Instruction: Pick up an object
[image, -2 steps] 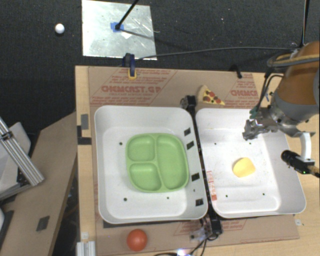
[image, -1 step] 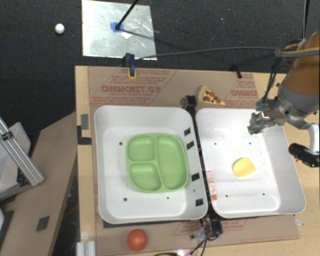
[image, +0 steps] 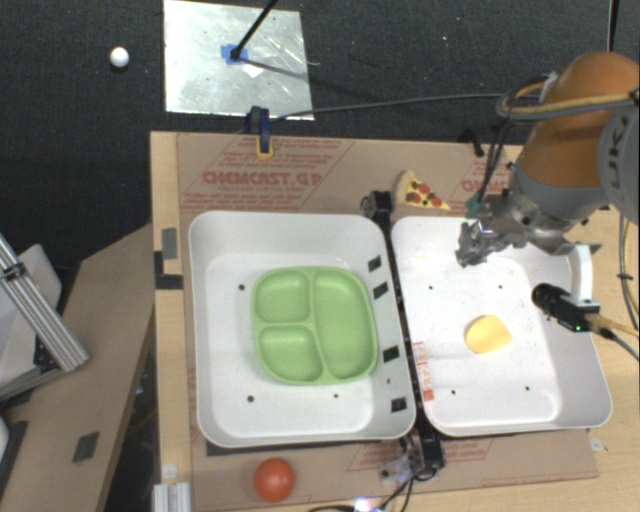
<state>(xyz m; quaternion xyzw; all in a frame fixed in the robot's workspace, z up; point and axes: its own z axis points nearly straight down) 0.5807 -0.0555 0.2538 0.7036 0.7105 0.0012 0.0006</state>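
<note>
Your hand (image: 474, 246) hovers, grip state unclear; the yellow object (image: 488, 335) looks light, smooth, rounded: pinch across its middle.

The grey KUKA arm (image: 560, 190) reaches in from the right edge of the camera view, its broad orange band (image: 590, 110) bulging above the wrist in the upper right corner. Below the band the grey wrist slopes down and leftward, ending in the small metallic two-finger gripper (image: 472, 250), which points downward. Dark cables (image: 492, 150) run along the left side of the wrist toward the gripper.
</note>
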